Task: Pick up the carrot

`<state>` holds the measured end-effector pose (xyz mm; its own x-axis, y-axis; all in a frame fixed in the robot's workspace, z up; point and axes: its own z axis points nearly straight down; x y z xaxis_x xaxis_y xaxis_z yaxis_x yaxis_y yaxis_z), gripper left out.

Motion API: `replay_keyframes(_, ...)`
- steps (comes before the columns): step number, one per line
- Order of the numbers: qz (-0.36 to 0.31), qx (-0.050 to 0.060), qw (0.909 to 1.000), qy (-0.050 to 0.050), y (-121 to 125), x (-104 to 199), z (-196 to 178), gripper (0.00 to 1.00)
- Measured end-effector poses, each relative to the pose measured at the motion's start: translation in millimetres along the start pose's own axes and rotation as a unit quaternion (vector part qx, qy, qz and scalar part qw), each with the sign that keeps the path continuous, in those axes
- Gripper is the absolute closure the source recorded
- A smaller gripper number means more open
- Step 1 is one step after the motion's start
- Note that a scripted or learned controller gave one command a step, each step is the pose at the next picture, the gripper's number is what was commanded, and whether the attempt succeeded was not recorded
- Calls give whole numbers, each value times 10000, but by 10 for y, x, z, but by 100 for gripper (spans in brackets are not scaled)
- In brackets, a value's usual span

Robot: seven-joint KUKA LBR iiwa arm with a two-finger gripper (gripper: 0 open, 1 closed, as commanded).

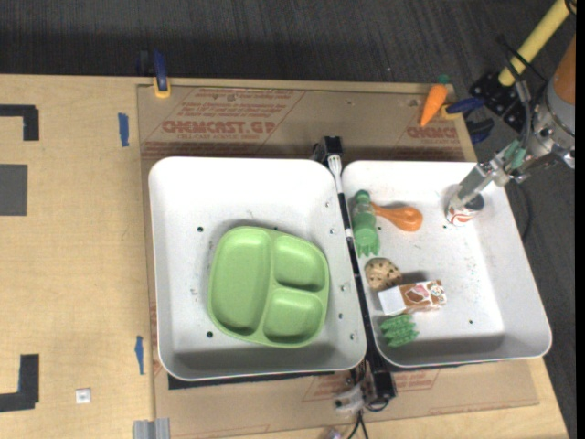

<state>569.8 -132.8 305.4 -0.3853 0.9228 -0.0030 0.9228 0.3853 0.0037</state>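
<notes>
- Left white bin (pixel 174 245): holds a green divided plastic plate (pixel 270 286).
- Right white bin (pixel 512 273): toy foods along its left wall.
- Orange tapered plastic carrot (pixel 399 216): lies flat near the far-left corner. Probably light, stiff and slick; best taken across the thick middle.
- Grey two-finger gripper (pixel 464 199): low by the far-right corner, apart from the carrot. Open or closed, cannot tell.

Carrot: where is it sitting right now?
The carrot lies in the right bin, upper left area, beside the green bottle and left of the end effector.
</notes>
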Motion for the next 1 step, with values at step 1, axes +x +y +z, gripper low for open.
replay_keyframes(1, -1030, 16, 9947, 19, 496, 123, 597, 0)
